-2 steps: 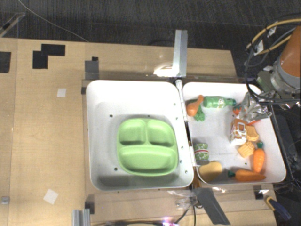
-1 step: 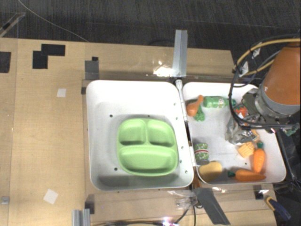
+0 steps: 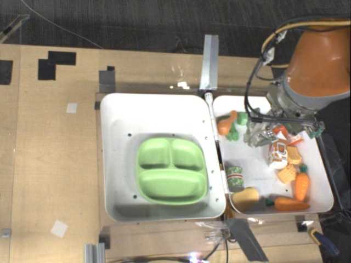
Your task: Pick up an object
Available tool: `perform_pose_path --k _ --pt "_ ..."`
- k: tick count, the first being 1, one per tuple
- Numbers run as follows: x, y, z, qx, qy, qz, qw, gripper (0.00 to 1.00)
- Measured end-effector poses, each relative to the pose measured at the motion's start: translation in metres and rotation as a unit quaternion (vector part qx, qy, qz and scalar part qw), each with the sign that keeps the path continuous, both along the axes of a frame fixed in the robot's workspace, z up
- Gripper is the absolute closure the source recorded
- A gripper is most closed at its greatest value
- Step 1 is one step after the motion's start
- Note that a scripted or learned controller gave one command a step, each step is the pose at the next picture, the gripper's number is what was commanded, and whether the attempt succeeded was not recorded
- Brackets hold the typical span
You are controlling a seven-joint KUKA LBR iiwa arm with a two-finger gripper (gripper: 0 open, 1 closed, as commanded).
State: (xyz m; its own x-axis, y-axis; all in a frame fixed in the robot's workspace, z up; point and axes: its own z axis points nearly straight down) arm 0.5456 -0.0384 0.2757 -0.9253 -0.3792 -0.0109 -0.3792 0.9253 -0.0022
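No lettering, label, brand, number or sign is legible on anything here.

A robot lab test bench.
I work over a plywood bench (image 3: 49, 163) with two white bins (image 3: 118, 147) fixed in metal brackets (image 3: 209, 62), black marker patches (image 3: 55, 63) on the wood, loose cables (image 3: 60, 29) over dark carpet (image 3: 137, 10), and toy food (image 3: 296, 185) as practice props.
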Motion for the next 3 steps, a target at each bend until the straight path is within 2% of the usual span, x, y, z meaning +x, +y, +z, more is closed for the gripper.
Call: perform_pose_path --k 1,2,3 --pt "-0.006 -0.075 -0.079 -0.0017 0.002 0.110 0.9940 1.00" --pt "0.020 -0.019 -0.058 -0.0006 0.000 0.079 0.9969 1.00" --pt "0.024 -0.107 -0.123 -0.0021 0.004 0.114 0.9935 1.00"
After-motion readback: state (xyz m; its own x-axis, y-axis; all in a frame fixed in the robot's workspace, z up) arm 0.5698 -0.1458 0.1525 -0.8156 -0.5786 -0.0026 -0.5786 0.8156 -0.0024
